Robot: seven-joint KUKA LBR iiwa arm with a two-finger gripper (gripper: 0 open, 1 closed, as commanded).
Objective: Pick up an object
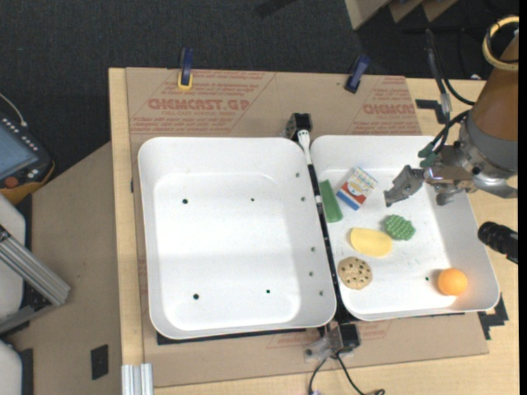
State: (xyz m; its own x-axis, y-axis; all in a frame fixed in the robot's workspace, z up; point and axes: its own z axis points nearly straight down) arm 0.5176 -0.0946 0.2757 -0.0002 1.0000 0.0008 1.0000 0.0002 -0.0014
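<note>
Jaws spread, nothing between them, over right bin (486, 282). Bench (206, 97) cardboard reads "CHEMCAST". Small red-white-blue box (356, 188) just left of jaws; green ridged piece (399, 227) below.

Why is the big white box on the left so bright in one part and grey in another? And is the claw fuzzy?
In the camera view, light falls unevenly on the left bin: its near floor glares white, its far part looks shaded grey. The claw looks slightly soft, while the cookie and orange ball are fairly sharp.
</note>
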